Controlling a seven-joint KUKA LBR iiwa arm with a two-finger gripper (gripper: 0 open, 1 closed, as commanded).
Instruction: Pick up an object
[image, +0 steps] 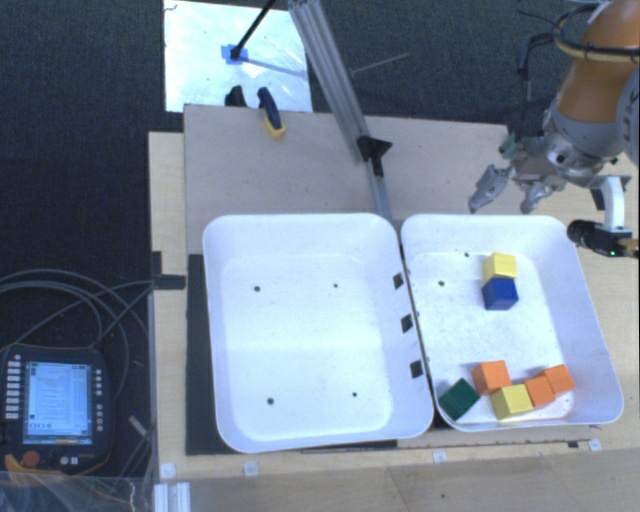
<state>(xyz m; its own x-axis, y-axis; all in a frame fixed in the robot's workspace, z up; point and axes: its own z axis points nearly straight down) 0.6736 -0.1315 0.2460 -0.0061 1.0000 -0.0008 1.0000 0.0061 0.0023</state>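
The right bin (585, 300) holds several small blocks. A yellow block (501, 265) touches a blue block (499, 293) near the bin's far side. At the near side lie a green block (459, 398), an orange block (490, 376), a yellow block (512, 401) and two more orange blocks (550, 384). My gripper (508, 193) hangs above the far rim of the right bin, up and to the right of the yellow and blue pair. Its fingers (485, 190) are spread apart with nothing between them.
The left bin (300, 330) lies beside the right one. A grey pole (340, 90) slants across the back of the bench. A handheld control pendant (50, 405) with cables sits at the lower left.
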